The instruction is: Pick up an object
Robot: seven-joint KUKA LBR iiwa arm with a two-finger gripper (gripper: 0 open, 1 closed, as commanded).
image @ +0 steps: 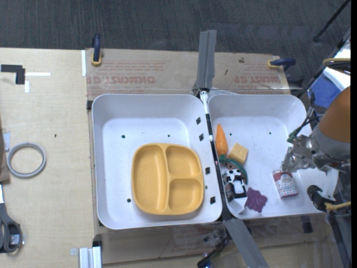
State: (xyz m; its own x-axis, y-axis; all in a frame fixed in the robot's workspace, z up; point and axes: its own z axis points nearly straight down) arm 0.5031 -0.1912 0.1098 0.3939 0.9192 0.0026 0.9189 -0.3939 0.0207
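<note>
White plastic bins sat side by side on the desk. The left bin held a yellow divided plate. The right bin held a carrot, a block of cheese, a black-and-white toy and a purple piece along its left side. A small red-and-white packet lay near its right wall. The hand hung just above the packet's far end, perhaps touching it; whether it was wide or narrow could not be told.
</note>
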